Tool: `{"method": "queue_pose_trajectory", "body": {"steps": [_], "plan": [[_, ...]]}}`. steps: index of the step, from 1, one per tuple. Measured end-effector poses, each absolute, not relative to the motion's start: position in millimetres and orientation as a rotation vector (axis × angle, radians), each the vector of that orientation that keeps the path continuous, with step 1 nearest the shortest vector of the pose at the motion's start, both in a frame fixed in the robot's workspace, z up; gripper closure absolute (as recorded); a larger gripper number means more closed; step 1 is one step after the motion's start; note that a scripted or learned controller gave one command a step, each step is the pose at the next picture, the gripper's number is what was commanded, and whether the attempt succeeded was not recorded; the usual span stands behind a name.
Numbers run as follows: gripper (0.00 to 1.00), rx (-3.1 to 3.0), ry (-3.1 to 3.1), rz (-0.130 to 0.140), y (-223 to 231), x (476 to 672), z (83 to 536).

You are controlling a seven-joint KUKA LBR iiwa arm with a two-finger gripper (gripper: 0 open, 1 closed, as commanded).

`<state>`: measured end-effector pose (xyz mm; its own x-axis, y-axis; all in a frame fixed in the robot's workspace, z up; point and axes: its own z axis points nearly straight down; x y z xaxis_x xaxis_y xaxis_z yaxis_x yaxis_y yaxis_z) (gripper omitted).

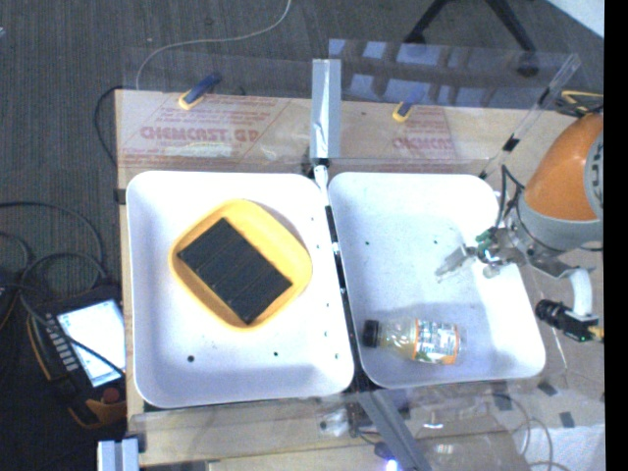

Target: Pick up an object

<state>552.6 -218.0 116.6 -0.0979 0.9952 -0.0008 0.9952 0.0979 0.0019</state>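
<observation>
A clear plastic bottle with amber liquid, a black cap and an orange label lies on its side near the front of the right bin. In the left bin sits a yellow dish with a black square pad on it. My gripper hovers over the right side of the right bin, behind and to the right of the bottle. Its fingers are spread open with nothing between them.
The grey arm with its orange band reaches in over the right bin's right edge. A metal divider stands behind the seam between the bins. Cables and a tablet lie on the floor at the left.
</observation>
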Motion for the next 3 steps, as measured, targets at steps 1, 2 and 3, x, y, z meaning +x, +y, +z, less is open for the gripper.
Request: {"method": "queue_pose_trajectory", "body": {"steps": [1, 2, 3], "plan": [[0.0, 1.926, 2.483, -0.001, -182, 504.4, 134], [0.0, 1.905, 2.477, 0.007, -130, 488.4, 92], [0.0, 2.283, 2.159, -0.004, -174, 483.1, 115]]}}
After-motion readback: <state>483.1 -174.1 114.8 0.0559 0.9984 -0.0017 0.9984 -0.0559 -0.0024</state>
